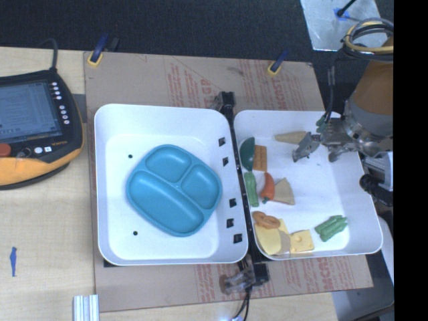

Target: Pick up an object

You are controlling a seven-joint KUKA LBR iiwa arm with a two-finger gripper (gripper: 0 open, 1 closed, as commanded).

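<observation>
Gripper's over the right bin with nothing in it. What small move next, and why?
Probably shift slightly toward the bin's back edge and descend: the open gripper hangs just in front of the tan wedge, which lies apart from other pieces.

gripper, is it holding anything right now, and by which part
Nothing. The gripper hangs open over bare floor of the right bin, near a tan wedge, with nothing between its fingers.

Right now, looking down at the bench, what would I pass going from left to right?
Orange-edged tablet → left bin holding a blue plate → right bin with toy food → green toy → claw at the arm's end.
</observation>
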